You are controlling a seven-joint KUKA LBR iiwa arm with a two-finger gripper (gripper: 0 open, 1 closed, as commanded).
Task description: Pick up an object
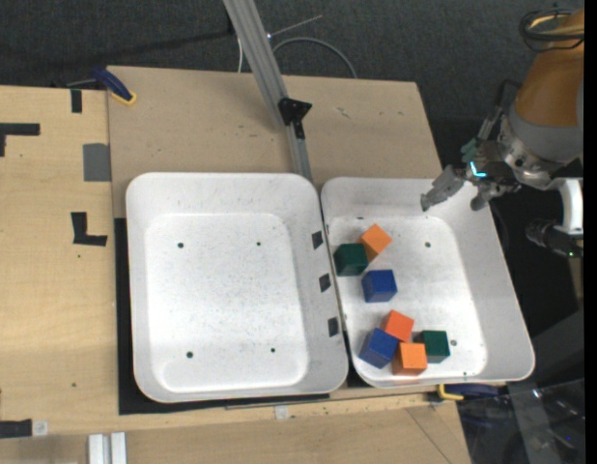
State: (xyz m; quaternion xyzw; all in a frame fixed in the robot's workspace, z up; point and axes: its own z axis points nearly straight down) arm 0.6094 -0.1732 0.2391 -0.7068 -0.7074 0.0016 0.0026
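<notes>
The right bin [492, 288] holds several small cubes. An orange cube [376, 240] touches a dark green cube [352, 258] near the bin's upper left, with a blue cube [380, 284] just below them. Toward the front edge, an orange cube [399, 325], a blue cube [379, 347], another orange cube [412, 357] and a green cube [435, 344] are bunched together. My gripper [460, 193] hangs over the bin's back right corner, open, with nothing between its fingers. It is well above and to the right of the nearest cubes.
The left bin [144, 259] sits beside the right one, their rims meeting at the middle. A slanted metal pole [265, 61] rises from behind the bins. The wooden bench [47, 259] extends to the left with black tape marks.
</notes>
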